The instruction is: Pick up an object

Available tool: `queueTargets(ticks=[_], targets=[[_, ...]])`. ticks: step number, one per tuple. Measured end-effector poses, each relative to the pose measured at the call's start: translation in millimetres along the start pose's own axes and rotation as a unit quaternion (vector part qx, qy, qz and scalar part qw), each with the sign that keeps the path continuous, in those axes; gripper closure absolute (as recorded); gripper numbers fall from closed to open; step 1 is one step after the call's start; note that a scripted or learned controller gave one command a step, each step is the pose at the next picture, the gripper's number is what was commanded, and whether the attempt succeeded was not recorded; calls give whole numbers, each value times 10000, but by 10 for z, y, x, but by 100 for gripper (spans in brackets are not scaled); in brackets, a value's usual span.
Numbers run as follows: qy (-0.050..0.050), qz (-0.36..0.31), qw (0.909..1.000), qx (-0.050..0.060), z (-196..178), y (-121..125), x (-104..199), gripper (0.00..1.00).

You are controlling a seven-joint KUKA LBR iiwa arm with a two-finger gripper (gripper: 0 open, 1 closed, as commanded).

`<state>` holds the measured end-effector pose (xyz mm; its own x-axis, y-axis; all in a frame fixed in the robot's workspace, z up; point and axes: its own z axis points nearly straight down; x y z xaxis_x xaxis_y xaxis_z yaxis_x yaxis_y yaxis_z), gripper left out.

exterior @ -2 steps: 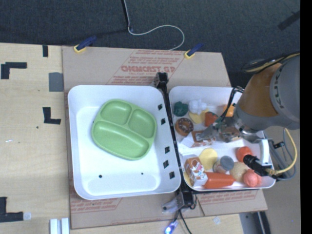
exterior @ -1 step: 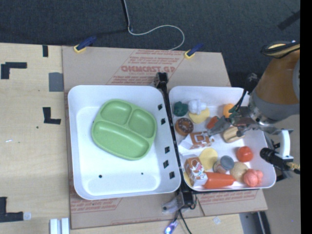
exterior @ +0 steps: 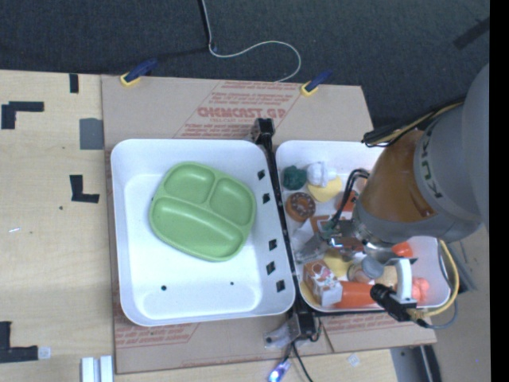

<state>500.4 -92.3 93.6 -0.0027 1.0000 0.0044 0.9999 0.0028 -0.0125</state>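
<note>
Two bins: shallow and white, side by side on a cardboard sheet [exterior: 238, 110] on the bench.
Left bin [exterior: 127, 213]: carries a green divided plate [exterior: 203, 210], lying flat toward its upper middle.
Right bin [exterior: 285, 153]: crowded with small objects.
Upper-left corner of right bin: a dark green piece [exterior: 295, 177], a white piece [exterior: 316, 170], a yellow piece [exterior: 324, 190].
Left edge, lower: a brown round object [exterior: 301, 206].
Bottom-left corner: a red-and-white object [exterior: 320, 280] touching an orange cylinder [exterior: 356, 294].
Gripper [exterior: 340, 237]: low over the bin's middle clutter; I cannot tell its opening or any hold.
Arm [exterior: 413, 185]: enters from the right.
</note>
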Motion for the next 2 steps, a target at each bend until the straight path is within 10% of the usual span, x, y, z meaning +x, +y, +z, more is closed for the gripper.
queueTargets(ticks=[1,2], targets=[[-10,8,10000,-36,-155,21,-20,100],[-16,-22,9999,-123,-1717,-175,405,100]])
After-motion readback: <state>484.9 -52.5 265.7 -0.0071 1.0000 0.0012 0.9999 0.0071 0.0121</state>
